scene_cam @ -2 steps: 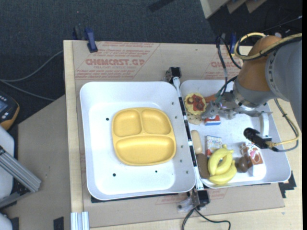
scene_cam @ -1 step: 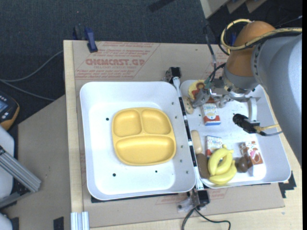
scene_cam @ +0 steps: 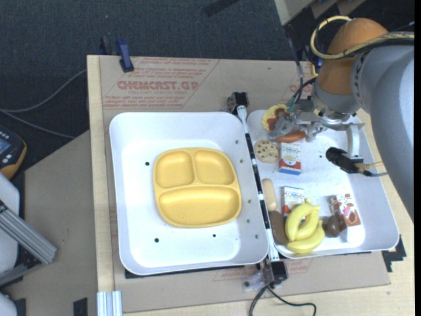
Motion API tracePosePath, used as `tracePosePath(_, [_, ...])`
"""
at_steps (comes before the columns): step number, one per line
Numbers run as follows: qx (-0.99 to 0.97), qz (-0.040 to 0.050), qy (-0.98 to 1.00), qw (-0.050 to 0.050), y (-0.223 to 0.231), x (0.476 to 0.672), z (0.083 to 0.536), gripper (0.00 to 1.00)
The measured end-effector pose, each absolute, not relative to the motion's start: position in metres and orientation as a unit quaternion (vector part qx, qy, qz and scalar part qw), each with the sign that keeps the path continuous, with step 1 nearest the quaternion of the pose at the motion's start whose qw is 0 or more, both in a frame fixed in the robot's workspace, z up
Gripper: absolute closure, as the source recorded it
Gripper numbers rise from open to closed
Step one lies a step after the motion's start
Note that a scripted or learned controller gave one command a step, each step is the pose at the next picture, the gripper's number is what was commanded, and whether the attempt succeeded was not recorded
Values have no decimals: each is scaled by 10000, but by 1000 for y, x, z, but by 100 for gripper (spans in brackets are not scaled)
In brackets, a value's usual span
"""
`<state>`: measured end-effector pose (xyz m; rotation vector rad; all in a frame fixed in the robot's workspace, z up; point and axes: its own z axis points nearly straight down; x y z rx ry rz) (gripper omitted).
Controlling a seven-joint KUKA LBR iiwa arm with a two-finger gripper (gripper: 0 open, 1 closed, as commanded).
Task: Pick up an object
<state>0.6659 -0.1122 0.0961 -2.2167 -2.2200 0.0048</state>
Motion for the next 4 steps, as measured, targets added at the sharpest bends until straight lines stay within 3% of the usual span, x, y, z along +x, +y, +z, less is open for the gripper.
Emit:
tracePosePath(1, [-7081,-18,-7061,-13,-114,622,87,0])
tracePosePath(2, [-7069,-23,-7073,-33,-114,624,98,100])
tracePosePath(3, [-7034,-59,-7108,-39,-28,657,192,100])
tracePosePath(4, [-7052,6,-7090,29,22,599,194,100])
